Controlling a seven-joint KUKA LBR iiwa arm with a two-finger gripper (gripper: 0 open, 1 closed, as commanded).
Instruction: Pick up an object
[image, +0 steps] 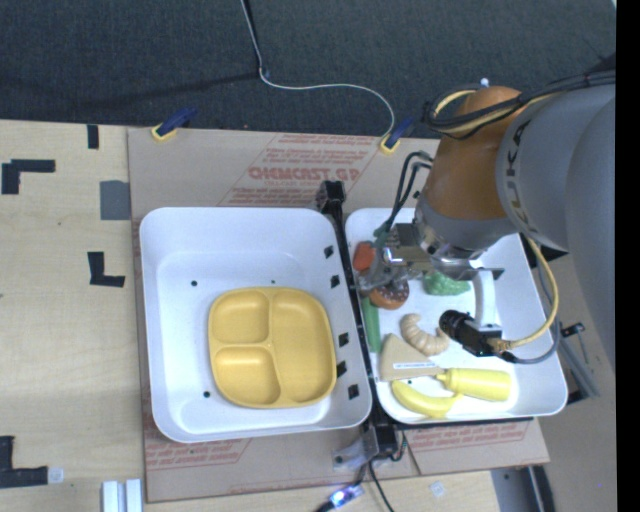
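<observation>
- Nearest me, a yellow plastic banana (418, 402) is lying along the front wall of the right-hand white bin (532, 262), touching a yellow-handled tool (480, 383). Both are sitting well apart from the claw, so they are not the pick in hand.
- Level with them, a yellow divided plastic plate (270, 347) is resting alone in the left-hand white bin (180, 260).
- Just behind the banana, a pale curled toy piece (425, 335) and a slim green stick (372, 325) are crowding the middle of the right bin.
- Further back, the two-finger gripper (395, 268) is hovering low over a small brown-orange round lump (388, 295), perhaps toy food. This looks like the likeliest target.
- I cannot tell whether the claw is open or closed, and nothing is showing as gripped.
- To do this well, it should be centring over the lump, descending straight, and closing only once it is straddling it, since a red piece (364, 258) and the bin's dividing wall are pressing in close.
- Behind the claw, a green leafy piece (447, 286) is lying near the wrist.
</observation>
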